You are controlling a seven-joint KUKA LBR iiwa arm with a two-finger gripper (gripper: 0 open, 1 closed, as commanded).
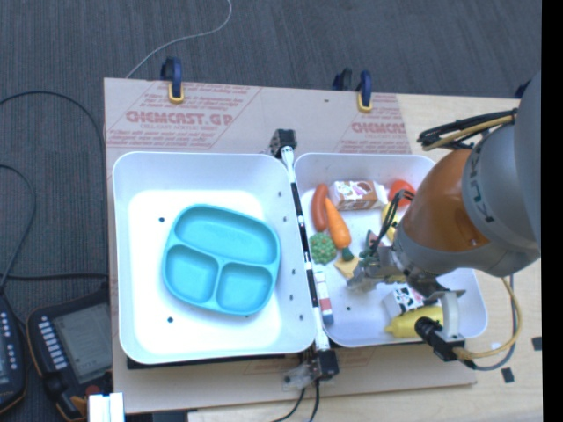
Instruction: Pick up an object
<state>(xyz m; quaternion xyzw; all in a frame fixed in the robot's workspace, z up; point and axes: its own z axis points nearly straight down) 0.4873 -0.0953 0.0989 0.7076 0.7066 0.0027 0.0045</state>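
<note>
Looming over the right bin [475, 319], our arm [479, 205] hides its jaws; we cannot tell their state. We should descend squarely beside the broccoli [323, 247].

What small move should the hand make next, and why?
Probably lower straight down a little. The hand hangs in the right bin beside the broccoli and carrot, and nothing is visibly between its fingers, so no pick is secured.
</note>
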